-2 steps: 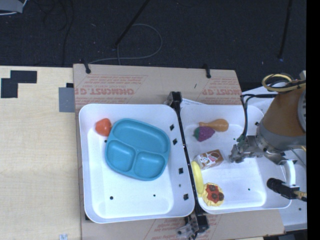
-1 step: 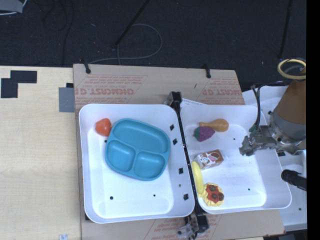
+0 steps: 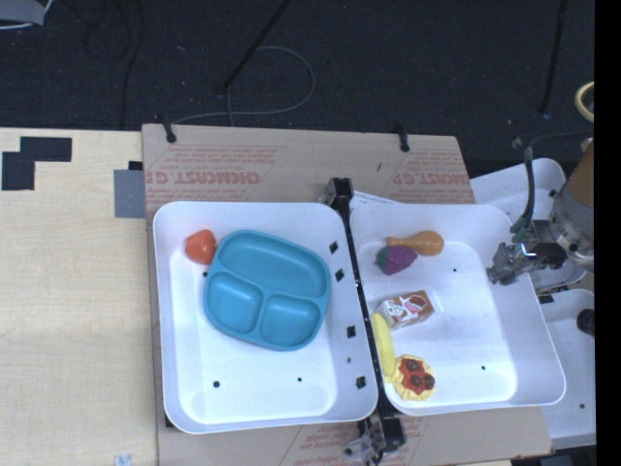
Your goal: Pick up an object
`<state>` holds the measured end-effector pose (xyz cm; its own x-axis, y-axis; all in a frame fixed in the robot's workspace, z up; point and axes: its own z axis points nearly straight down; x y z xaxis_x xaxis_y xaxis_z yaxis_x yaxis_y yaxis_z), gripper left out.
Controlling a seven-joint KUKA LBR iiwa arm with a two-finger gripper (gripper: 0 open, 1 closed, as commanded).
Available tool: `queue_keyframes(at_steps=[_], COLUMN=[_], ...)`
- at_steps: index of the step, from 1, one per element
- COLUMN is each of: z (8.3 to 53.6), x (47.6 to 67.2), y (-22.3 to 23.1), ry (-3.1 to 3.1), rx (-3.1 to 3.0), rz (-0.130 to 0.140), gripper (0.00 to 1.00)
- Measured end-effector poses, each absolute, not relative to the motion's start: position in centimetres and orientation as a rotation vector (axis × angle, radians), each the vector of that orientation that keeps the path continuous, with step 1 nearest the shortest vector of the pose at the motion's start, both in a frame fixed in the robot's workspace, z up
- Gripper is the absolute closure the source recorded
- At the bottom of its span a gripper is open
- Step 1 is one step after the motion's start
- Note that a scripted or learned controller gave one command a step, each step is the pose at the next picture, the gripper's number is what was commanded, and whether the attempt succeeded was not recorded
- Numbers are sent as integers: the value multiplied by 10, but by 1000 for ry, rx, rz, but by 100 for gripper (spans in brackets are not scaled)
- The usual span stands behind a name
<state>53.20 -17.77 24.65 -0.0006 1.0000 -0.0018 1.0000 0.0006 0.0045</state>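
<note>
Reaches in from the right edge, arm (image 3: 582,197) mostly cut off by the frame. Orange band at the edge, grey wrist below it. Gripper (image 3: 506,263) points leftward and down, hanging over the right rim of the right-hand bin. Dark cable loops up from the wrist. Nothing seen between the fingertips; too small and blurred to tell their spread.

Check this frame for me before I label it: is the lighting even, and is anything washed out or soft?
Camera view: the white bins read bright and nearly featureless, with soft shadow inside their walls; the floor above the bench is dark, cables barely visible; the gripper at the right bin's edge looks soft and lacks detail; the blue plate and toys are clear.
</note>
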Motion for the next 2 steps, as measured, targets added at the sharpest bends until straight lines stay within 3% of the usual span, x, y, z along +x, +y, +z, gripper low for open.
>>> queue_keyframes(at_steps=[1,2], z=[285,270], x=[533,528], y=[-179,-122], ry=[2221,2230], rx=[2219,2220], rz=[1,-1], gripper=[100,100])
